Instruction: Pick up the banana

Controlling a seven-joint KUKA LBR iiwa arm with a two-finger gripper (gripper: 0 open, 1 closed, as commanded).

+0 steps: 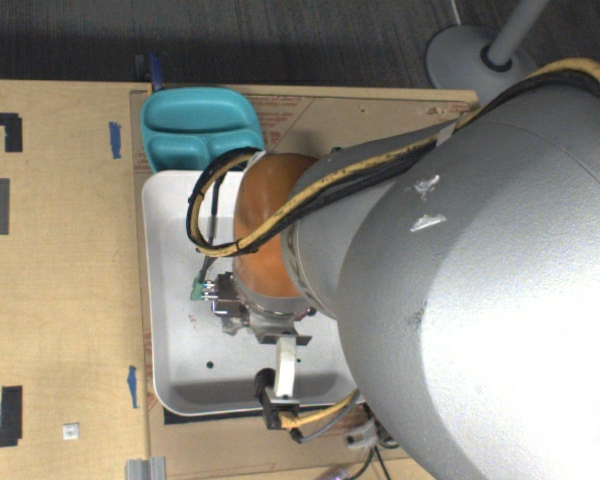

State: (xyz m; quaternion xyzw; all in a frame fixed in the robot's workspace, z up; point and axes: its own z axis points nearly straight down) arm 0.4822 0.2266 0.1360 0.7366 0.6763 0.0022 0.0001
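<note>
My grey arm reaches in from the right and covers most of the view. Its orange band and wrist hang over the middle of the left white bin (172, 268). The gripper (242, 313) points down into this bin below the wrist, and the wrist body hides its tips. The arm also hides whatever lies beneath it and the whole right side of the bench.
A teal plastic tray-like object (198, 128) rests at the far edge of the left bin. Bare white bin floor shows along the left side and near corner, with a small dark speck (210, 365) on it. The brown bench top (60, 268) spreads to the left.
</note>
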